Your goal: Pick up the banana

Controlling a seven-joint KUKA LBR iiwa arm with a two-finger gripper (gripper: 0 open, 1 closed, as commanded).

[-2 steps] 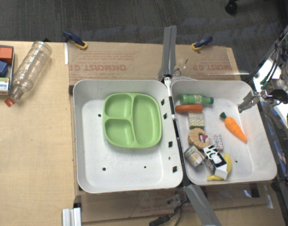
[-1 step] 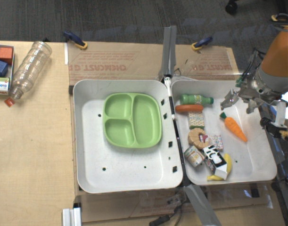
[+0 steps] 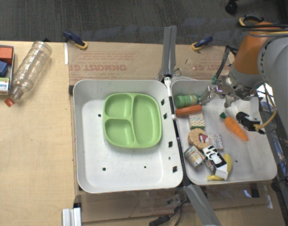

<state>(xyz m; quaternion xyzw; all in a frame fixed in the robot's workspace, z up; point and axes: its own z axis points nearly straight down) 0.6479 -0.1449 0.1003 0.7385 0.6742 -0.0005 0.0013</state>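
The end effector (image 3: 222, 91) sits at the far edge of the right bin (image 3: 268, 166), below the orange wrist band; whether it is released or clenched cannot be told, and no object is visible in it. From the end effector, the banana (image 3: 222, 166) lies at 6 o'clock, well apart, near the bin's front wall. Its visible yellow portion curves roughly along the 12–6 line, partly covered by a black-and-white packet (image 3: 212, 155). A toy carrot (image 3: 235, 128) lies between, offset toward 4 o'clock.
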